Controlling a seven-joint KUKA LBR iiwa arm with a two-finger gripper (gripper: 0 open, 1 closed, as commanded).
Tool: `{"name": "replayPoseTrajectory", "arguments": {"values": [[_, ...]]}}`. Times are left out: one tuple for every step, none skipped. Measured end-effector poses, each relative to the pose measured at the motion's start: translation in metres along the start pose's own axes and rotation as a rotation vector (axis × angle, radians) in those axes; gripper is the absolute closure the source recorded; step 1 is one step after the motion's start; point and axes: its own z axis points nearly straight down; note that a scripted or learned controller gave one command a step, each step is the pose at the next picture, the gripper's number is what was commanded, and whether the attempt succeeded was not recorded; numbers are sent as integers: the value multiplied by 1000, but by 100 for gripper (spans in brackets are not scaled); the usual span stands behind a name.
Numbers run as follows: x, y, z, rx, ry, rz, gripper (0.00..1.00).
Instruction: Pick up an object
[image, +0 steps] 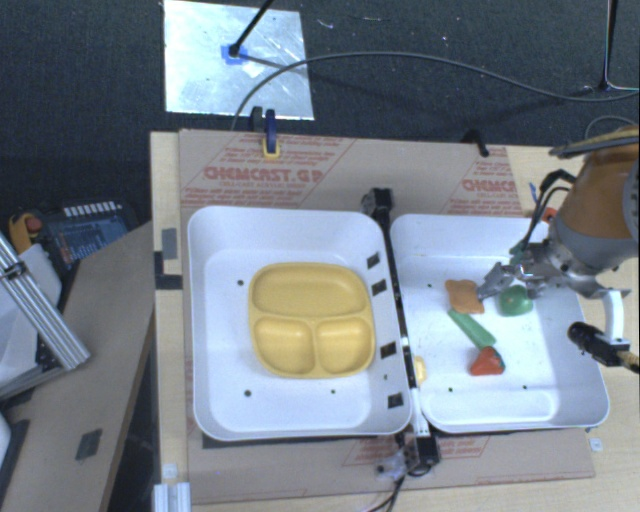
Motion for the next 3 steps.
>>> {"name": "replayPoseTrajectory", "arguments": {"values": [[0,1,26,-6,-1,-1,0],[0,2,17,-9,-2,0,100],[1,4,-27,-8,-2,-3,100]]}}
